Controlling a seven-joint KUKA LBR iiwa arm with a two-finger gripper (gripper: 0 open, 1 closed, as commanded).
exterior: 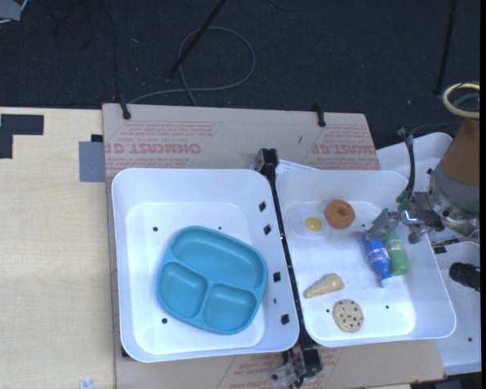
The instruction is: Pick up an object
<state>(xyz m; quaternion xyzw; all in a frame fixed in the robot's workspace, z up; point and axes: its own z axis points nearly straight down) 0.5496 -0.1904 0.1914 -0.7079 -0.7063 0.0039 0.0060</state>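
In the right bin [437,314], my gripper [398,228] is low at the right side with its fingers spread apart, open. Directly below the fingertips lie a blue bottle [378,259] and a green bottle [398,258], side by side; their upper ends reach up to the fingers. I see nothing gripped between the fingers. A brown donut [339,213] and a small yellow piece [313,224] lie to the gripper's left. Nearer the front are a tan cone-shaped piece [323,285] and a chocolate-chip cookie [348,315].
The left bin [138,209] holds a blue divided plate [211,279]. A black divider [279,250] runs between the two bins. Cardboard [227,140] lies under and behind the bins. The grey arm with its orange band [466,156] comes in from the right.
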